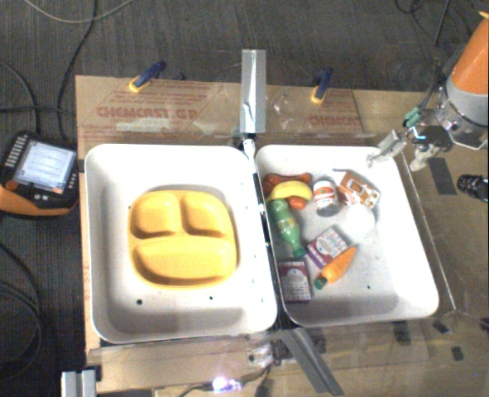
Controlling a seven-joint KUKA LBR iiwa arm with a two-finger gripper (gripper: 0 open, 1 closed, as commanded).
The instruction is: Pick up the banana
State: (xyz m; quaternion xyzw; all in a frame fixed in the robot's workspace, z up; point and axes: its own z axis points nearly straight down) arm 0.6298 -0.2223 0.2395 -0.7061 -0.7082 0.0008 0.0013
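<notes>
Banana (290,190): yellow, lying in the right bin (409,292) near its upper left corner, against the inner wall.
Neighbours: brown item touching the banana's upper edge, too small to name; green bottle (287,228) just below it; small white cup (324,197) with red label just beside it on the right.
Other items, right bin: orange carrot (337,265), 2 small packets near the middle, 1 orange-and-white packet (358,190) toward the top.
Left bin (103,246): holds 1 yellow tray (183,236) with 3 compartments.
Gripper (397,145): above the right bin's upper right corner, well apart from the banana.
Fingers: seem spread apart with nothing between them, though they are small and blurred.
Arm: orange band at the view's right edge.
</notes>
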